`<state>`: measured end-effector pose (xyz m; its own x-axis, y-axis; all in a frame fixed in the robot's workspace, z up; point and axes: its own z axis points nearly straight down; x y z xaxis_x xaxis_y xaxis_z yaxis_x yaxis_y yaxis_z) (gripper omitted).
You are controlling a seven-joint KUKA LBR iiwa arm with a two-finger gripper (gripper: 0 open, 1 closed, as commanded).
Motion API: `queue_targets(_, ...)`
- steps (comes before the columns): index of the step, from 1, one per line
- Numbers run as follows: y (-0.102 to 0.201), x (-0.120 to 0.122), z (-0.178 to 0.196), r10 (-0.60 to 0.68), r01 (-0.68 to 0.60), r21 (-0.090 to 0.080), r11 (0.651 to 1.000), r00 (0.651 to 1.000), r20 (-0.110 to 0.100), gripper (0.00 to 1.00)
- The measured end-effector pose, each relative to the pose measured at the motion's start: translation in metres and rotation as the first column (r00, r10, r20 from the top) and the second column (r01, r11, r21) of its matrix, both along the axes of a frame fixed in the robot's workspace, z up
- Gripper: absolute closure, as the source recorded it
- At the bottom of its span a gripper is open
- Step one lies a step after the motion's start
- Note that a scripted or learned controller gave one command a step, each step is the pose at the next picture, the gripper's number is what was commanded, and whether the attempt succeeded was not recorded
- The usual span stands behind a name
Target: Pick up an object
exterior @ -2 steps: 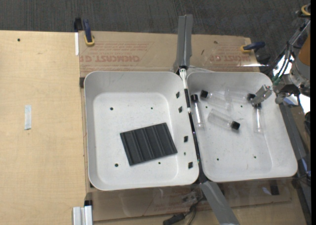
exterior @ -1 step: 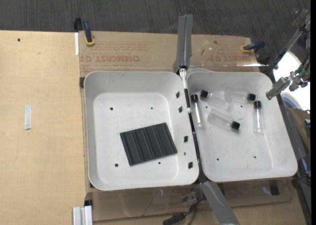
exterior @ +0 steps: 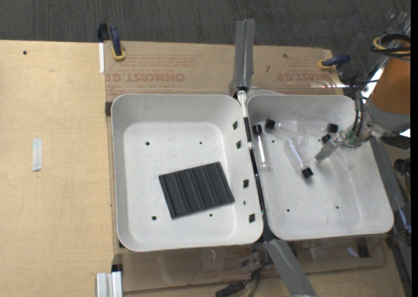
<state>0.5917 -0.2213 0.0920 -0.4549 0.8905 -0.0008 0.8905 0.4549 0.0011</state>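
Clear plastic syringe with black cap (exterior: 298,159) lies mid right bin (exterior: 385,217), long axis diagonal, just left of gripper (exterior: 324,153); finger state indiscernible.

Claw (exterior: 324,153) angled low (arm from right)

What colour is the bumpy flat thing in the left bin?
Dark grey ridged mat, seen in the camera view.

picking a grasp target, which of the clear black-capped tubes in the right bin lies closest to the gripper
The tube lying diagonally mid-bin, its black cap toward the bin's front. The other tube lies along the left wall, farther from the gripper.
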Motion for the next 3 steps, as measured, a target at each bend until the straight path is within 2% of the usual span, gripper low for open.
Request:
queue_targets(1,-0.001,0.0,0.009,-0.004,0.004,0.0,1.0,1.0,0.001,1.0)
queue_targets(2,-0.001,0.0,0.009,-0.004,0.004,0.0,1.0,1.0,0.001,0.0)
queue_targets(3,0.0,0.053,0.001,0.022,-0.022,-0.001,1.0,1.0,0.001,0.0)
